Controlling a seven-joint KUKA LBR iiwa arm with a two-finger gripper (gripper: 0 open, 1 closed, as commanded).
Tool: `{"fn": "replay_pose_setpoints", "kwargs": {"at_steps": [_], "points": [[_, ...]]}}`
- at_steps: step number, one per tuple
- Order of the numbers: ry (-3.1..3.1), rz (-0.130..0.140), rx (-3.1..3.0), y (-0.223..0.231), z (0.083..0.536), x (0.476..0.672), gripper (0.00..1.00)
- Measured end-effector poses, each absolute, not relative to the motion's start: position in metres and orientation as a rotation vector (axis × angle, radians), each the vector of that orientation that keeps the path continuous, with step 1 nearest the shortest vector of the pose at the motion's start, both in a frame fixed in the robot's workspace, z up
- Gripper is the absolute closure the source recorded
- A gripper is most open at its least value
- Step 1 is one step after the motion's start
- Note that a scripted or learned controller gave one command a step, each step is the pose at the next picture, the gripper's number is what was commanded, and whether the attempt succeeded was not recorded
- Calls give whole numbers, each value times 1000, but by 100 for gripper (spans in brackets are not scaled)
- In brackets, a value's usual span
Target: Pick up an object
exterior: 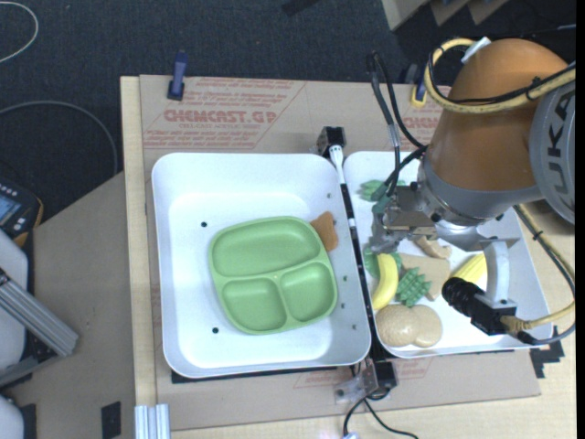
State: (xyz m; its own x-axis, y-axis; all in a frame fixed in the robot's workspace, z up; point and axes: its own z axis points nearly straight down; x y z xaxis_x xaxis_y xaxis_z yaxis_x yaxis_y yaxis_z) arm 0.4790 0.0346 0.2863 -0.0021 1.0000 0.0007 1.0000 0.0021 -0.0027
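Camera view: a smooth, curved yellow banana (pixel 387 280) lies in the right bin (pixel 530 273), just below the gripper (pixel 395 227), touching a spiky green toy (pixel 412 287) with a round tan bread-like piece (pixel 409 327) just below it. Beside the banana, the left bin (pixel 174 245) holds a glossy green three-compartment tray (pixel 271 273).

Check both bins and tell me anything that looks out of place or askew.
The green divided tray sits turned at a slant in the left bin. A small orange-brown piece lies alone beside the tray, apart from the toy food heaped in the right bin.
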Motion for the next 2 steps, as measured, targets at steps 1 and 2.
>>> {"fn": "replay_pose_setpoints", "kwargs": {"at_steps": [1, 2], "points": [[-2228, -12, -2227, 16, 397, 480, 100], [-2214, 1, -2234, -94, 387, 479, 100]]}}
